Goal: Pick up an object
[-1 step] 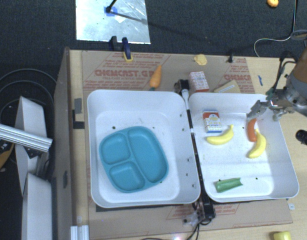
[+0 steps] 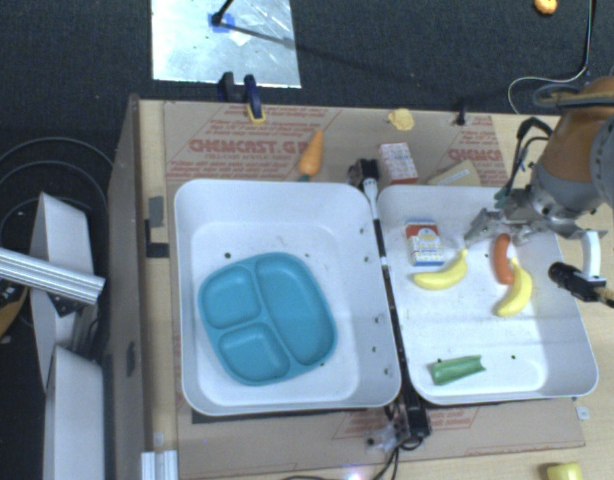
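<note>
Nothing's picked up yet, as far as I can tell. Nearest in the right bin [image 2: 577, 368] is a green piece [image 2: 456, 369], then two yellow bananas [image 2: 440, 273] (plus a little carton), and the orange-red sausage thing [image 2: 501, 257] lying flat right under the jaws [image 2: 507, 222], which look spread and aren't pinching anything

Grey arm [image 2: 585, 173] with an orange band, black cables and metal jaws.
</note>
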Tool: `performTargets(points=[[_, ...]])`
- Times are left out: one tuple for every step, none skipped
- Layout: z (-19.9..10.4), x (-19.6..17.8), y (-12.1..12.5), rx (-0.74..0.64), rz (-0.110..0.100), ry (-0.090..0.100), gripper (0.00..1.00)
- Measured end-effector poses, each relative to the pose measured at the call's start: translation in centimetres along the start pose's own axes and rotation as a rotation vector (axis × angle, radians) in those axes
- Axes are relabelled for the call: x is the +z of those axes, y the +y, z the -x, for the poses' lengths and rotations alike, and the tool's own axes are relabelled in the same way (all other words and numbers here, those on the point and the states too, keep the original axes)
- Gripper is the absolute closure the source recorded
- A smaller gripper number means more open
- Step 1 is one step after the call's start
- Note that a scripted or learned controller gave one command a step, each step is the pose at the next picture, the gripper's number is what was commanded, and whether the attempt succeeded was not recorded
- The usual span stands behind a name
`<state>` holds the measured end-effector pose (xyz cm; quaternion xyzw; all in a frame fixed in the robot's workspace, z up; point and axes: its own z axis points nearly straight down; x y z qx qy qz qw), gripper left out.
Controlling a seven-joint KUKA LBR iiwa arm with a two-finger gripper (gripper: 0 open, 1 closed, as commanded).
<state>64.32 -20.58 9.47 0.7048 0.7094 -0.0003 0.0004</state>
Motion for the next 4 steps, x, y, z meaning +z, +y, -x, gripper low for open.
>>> performTargets(points=[[0.0, 1.0, -1.4, 0.005, 0.002, -0.001, 0.00], [0.1, -0.2, -1.3, 0.002, 0.005, -0.002, 1.00], [-7.6, 1.0, -2.7, -0.002, 0.000, 0.002, 1.00], [-16.1, -10.1, -3.6, -0.007, 0.011, 0.004, 1.00]])
